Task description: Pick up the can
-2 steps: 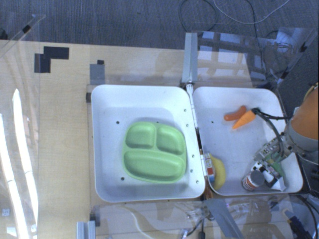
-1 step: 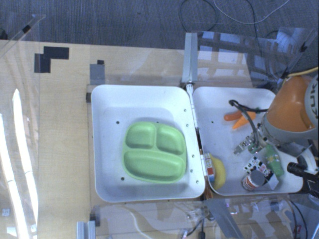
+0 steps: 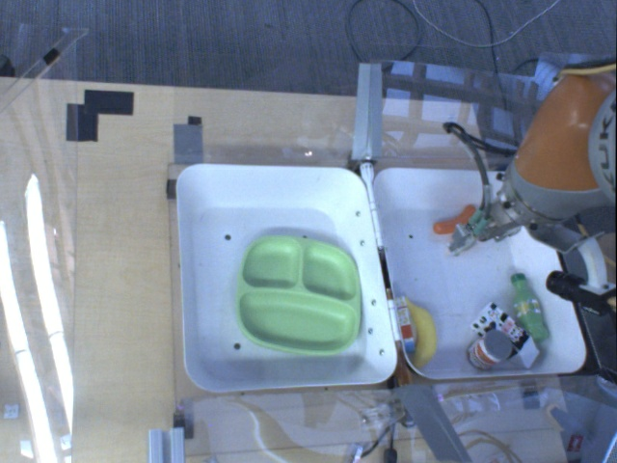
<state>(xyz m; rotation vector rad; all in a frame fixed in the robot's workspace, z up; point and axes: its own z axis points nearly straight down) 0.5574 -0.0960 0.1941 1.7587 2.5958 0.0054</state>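
Can [image 3: 488, 352]: lies on its side at the near edge of the right bin [image 3: 434, 287], open end toward the camera, red-brown band around the rim. It rests on the bin floor, free of the gripper.
Patterned box [image 3: 505, 328]: black-and-white checkered item touching the can on its far right side, tilted.
Green bottle [image 3: 529, 309]: lies just beside the patterned box, on its right, cap pointing away from the camera.
Banana [image 3: 421, 332]: yellow, in the near left corner of the right bin, along the wall shared with the left bin; apart from the can, with bare bin floor between.
Orange piece [image 3: 450, 224]: small orange object in the far half of the right bin, just left of the gripper; whether it touches the fingers cannot be told.
Gripper [image 3: 469, 234]: low over the far half of the right bin, well apart from the can. Fingertips point toward the left; how wide they stand cannot be told, and nothing can be made out between them.
Arm [image 3: 569, 143]: grey with orange band, enters from the right above the right bin.
Left bin [image 3: 207, 258]: holds a green divided plate [image 3: 299, 293], three compartments, sitting flat at the centre.
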